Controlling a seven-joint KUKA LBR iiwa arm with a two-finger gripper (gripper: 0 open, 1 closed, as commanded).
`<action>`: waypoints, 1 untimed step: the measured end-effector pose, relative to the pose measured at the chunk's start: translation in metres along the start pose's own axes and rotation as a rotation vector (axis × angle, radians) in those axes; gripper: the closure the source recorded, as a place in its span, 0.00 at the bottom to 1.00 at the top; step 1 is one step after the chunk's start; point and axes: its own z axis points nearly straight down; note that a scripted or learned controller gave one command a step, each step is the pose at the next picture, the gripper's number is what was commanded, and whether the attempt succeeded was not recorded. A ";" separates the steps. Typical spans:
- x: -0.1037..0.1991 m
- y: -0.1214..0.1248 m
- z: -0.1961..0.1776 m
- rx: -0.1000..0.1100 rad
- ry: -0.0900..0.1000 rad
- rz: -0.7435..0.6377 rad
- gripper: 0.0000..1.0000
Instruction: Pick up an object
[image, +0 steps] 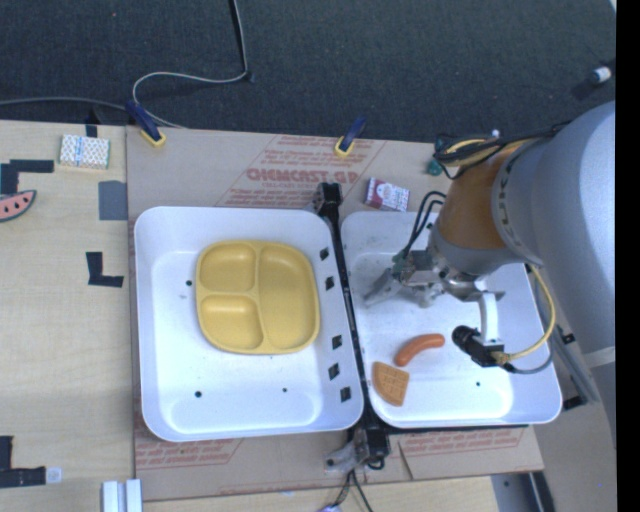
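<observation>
While the arm (520, 210) reaches in from the right of the frame, its gripper (385, 287) sits low over the upper left of the right bin (455, 405), jaws slightly apart with nothing between them. A sausage (418, 348) and waffle (391, 383) lie lower in that bin, apart from the gripper; a yellow tray (257, 297) sits in the left bin (160, 330).

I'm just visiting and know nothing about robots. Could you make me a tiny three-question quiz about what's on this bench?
1. True or false: the yellow divided plate lies in the left bin.
2. Which lies nearer the gripper: A) the sausage or B) the waffle piece?
3. Fill in: the sausage and waffle piece lie in the ____ bin.

Key: 1 true; 2 A; 3 right.
</observation>
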 end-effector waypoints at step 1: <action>-0.001 0.000 -0.010 0.000 0.000 0.001 1.00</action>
